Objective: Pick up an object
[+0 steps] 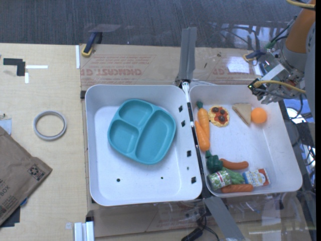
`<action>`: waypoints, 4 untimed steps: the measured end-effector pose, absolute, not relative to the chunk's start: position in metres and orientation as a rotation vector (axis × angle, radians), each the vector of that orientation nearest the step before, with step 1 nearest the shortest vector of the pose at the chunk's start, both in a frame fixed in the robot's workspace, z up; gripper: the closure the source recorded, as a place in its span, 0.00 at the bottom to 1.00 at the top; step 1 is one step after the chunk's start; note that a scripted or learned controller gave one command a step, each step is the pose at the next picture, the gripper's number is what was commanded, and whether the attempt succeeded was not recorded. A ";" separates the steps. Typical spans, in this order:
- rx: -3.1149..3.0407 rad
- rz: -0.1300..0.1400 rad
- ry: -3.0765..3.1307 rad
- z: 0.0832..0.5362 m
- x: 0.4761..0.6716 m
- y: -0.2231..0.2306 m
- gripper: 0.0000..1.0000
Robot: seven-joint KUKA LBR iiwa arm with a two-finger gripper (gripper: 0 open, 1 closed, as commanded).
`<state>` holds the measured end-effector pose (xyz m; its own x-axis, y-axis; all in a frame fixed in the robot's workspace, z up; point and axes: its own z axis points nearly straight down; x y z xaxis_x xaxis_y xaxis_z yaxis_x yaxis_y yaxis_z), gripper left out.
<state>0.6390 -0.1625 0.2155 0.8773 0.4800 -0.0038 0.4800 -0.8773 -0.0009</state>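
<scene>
The right bin [281, 149] holds several toy foods. An orange ball [259, 115] lies near its far right corner, next to a tan bread wedge [243, 112] and a small pizza [219, 116]. Two carrots [202, 128] lie along the bin's left wall. At the near edge are a green vegetable [213, 162], a red sausage [234, 164], a labelled packet [239, 177] and another sausage [236, 188]. My gripper [262, 91] hangs over the bin's far right rim, just above and behind the orange ball, with nothing seen in it.
A blue divided plate [142, 130] lies in the left bin [100, 179]. On the bench to the left are a tape ring [50, 125] and a brown cardboard box [17, 177]. Cables trail beside the arm at the right.
</scene>
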 end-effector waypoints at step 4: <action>3.122 -0.006 0.356 0.228 0.621 -0.182 1.00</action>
